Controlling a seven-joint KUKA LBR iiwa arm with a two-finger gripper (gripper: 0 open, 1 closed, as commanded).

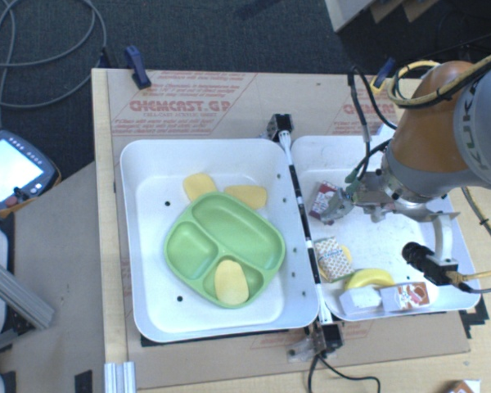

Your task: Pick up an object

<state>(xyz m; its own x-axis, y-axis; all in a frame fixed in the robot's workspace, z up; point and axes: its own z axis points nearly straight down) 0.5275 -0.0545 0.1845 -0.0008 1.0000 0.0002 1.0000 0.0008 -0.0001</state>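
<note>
Left of centre, the left bin holds a green tray with yellow pieces. Right of centre, in the right bin, the gripper meets a crinkly red-and-white packet, probably light, soft and slippery, best pinched across its middle; whether the gripper is spread or pinching I cannot tell.

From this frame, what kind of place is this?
Probably a robotics lab grasping cell, not a kitchen: two white bins on a paper-covered bench, a KUKA arm reaching in, loose cables on the floor, and toy food on a green tray.
</note>
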